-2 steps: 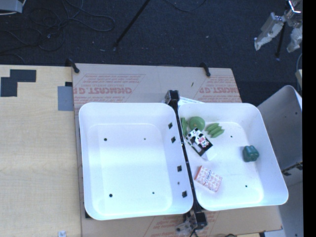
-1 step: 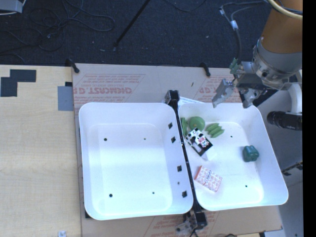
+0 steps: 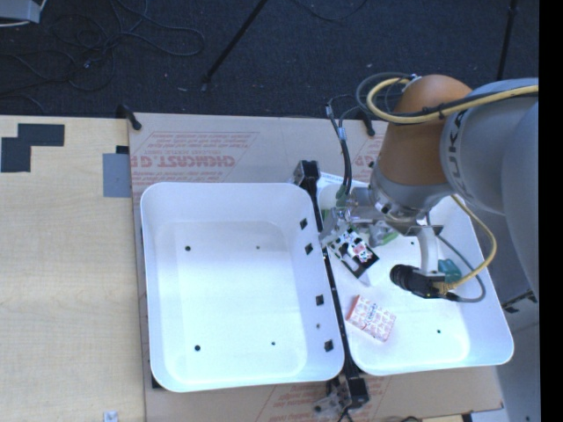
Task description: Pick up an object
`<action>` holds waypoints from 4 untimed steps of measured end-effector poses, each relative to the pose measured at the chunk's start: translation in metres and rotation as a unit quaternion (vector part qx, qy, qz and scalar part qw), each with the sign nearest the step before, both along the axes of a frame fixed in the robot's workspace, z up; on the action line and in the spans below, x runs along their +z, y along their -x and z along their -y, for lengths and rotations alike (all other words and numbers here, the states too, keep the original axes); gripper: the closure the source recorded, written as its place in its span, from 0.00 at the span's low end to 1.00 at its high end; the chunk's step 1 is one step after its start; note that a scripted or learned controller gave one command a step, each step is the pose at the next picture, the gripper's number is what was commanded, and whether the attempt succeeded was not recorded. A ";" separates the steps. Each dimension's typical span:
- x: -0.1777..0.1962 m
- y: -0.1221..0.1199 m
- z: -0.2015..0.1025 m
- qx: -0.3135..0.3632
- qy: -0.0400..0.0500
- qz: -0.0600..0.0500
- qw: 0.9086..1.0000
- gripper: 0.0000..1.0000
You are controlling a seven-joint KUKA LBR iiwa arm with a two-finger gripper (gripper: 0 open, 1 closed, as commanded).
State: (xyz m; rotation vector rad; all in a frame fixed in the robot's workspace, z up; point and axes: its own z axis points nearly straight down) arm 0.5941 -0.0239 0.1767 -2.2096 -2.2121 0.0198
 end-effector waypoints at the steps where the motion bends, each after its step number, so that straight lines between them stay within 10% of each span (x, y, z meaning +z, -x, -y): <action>1: 0.015 0.008 0.072 -0.004 0.002 0.008 1.000 0.00; 3: 0.121 0.103 0.008 0.001 0.000 0.008 1.000 0.00; 4: 0.208 0.118 0.029 0.000 0.001 0.013 1.000 0.00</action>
